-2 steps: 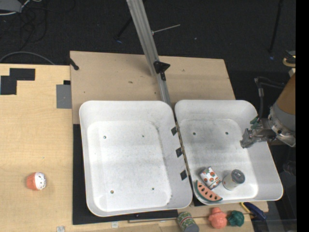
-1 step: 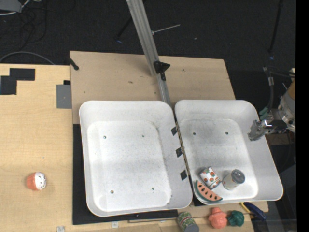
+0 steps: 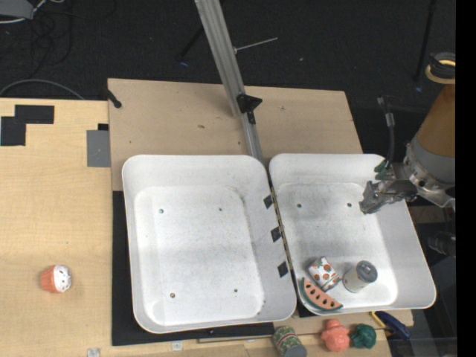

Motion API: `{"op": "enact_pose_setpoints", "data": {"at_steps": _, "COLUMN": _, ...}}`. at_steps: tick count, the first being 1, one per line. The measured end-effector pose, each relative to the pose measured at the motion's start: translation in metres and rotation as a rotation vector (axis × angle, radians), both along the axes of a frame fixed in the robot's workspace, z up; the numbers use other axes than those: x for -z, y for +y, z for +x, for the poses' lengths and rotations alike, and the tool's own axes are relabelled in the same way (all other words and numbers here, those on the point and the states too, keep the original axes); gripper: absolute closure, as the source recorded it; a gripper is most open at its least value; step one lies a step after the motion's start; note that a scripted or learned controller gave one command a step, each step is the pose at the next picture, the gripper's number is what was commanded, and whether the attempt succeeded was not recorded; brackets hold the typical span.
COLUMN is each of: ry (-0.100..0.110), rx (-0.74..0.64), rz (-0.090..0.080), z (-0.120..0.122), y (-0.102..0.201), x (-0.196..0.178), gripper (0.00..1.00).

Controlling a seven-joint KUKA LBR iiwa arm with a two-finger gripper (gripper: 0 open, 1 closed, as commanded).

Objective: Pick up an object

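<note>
Two white bins sit side by side on the bench, the right bin (image 3: pixel 394 236) holding three things near its front edge, a patterned cup (image 3: pixel 323 272), a grey cylinder (image 3: pixel 362 275) and a watermelon slice (image 3: pixel 321 296), while the gripper (image 3: pixel 372 201) hovers above its far right part.

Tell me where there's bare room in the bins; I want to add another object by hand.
The left bin has bare floor from rim to rim. In the right bin, the back half is free up to the gripper. Its front edge is crowded: watermelon slice, patterned cup, grey cylinder.
</note>
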State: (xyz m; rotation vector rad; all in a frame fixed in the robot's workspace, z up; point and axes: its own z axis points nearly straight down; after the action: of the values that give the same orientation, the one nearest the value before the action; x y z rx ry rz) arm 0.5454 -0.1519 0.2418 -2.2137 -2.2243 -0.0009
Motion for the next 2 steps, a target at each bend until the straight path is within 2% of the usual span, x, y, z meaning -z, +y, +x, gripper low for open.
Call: {"op": "enact_pose_setpoints", "data": {"at_steps": 2, "ry": 0.004, "rx": 0.001, "rz": 0.0, "z": 0.025, "y": 0.099, "x": 0.023, "gripper": 1.0}}
